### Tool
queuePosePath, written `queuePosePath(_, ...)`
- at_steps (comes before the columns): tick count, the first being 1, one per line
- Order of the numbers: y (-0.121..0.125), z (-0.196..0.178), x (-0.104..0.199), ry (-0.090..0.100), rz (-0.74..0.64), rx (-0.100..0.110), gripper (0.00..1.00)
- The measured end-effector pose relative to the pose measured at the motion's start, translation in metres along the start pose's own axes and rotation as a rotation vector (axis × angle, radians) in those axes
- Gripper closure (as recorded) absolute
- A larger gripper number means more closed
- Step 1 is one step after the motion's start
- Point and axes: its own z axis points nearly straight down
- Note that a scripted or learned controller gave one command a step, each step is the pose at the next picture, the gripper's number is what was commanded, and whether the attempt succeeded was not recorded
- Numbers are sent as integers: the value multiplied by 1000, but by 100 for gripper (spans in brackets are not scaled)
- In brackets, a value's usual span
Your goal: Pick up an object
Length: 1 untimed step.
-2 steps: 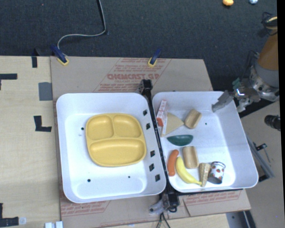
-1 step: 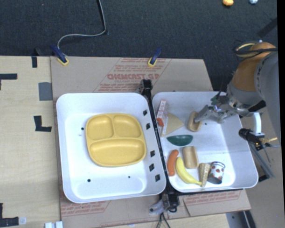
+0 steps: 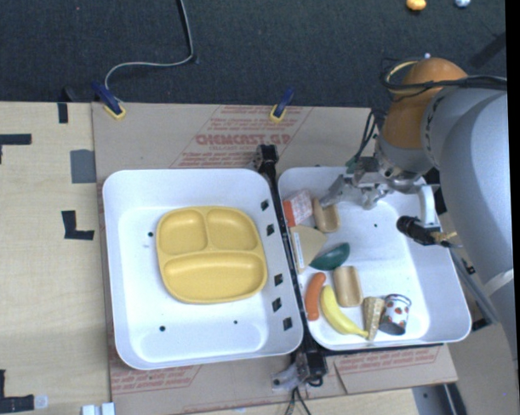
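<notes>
A clean pick is judged to need the gripper (image 3: 349, 186) centred over one item in the right bin (image 3: 433, 277), such as the bread piece (image 3: 326, 217) just beside it, apart from the banana (image 3: 336, 315) and carrot (image 3: 314, 296). The arm (image 3: 462, 153) is reached in from the right, wrist bent low over the bin's far end. Gripper opening cannot be told; nothing is seen held.

floor (image 3: 262, 32) dark carpet, white cable (image 3: 165, 61) across it | bench (image 3: 32, 278) light wood – black tape marks | cardboard sheet (image 3: 232, 139) clamped by blue-yellow clips (image 3: 110, 103)

Grey arm (image 3: 484, 165) — orange wrist band (image 3: 414, 112)
</notes>
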Motion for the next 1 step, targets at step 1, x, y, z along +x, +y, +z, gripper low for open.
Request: queuePosePath(1, 0, 0, 25, -2, 1, -1, 0)
